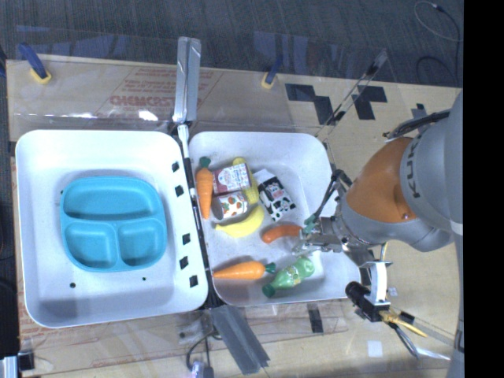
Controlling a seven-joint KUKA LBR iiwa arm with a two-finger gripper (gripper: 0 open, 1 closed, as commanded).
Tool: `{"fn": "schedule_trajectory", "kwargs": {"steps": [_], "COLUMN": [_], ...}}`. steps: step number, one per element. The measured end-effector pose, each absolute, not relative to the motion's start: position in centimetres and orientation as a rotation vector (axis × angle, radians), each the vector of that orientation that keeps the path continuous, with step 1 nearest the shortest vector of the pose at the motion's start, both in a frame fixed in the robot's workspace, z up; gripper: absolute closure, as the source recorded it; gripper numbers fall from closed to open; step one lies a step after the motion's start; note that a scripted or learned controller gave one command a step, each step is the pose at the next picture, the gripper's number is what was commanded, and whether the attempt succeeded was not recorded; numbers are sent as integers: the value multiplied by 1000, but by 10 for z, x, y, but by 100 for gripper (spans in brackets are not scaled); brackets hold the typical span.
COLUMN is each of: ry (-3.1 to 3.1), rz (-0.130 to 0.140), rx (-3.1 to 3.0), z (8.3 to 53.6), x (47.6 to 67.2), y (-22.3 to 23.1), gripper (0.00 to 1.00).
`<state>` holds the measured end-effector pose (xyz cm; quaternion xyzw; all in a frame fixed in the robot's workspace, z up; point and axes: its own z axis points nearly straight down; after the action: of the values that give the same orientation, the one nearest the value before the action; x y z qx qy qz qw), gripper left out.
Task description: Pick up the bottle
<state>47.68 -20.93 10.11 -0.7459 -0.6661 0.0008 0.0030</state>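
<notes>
Bottle (290, 278): a small green, translucent plastic bottle lying on its side near the front edge of the right bin (311, 144). Its long axis runs from lower left to upper right in the camera view; the darker green end points lower left, towards the leafy top of the nearer carrot (239, 271), which lies just beside it.

Right bin: shallow, white, with rounded corners. Besides the bottle and that carrot it holds a second carrot (204, 192) lying along the left wall, a yellow banana (243, 223), two small printed cartons (231, 178) partly resting on the banana, a black-and-white patterned carton (274, 196), and a reddish-orange sausage-shaped piece (280, 231).

Left bin (39, 211): same shape, containing a smooth blue tray (114, 220) with three compartments, one long and two smaller.

Gripper (309, 239): at the end of the grey arm (394, 203) with its orange band, placed over the right side of the right bin, just above the upper end of the bottle and beside the sausage-shaped piece. How far apart its pincer tips stand cannot be told from this view, nor is any object visibly between them.
</notes>
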Motion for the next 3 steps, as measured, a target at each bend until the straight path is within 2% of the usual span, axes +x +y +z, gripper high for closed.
{"fn": "schedule_trajectory", "kwargs": {"steps": [1,2,3], "ry": [-2089,-1943,-1947], "rz": [2,1,1], "rx": [-2339,-2464,-2458], "z": [101,92,102], "x": [477,476,477], "y": [-209,-207,-207], "gripper": [0,0,100]}}
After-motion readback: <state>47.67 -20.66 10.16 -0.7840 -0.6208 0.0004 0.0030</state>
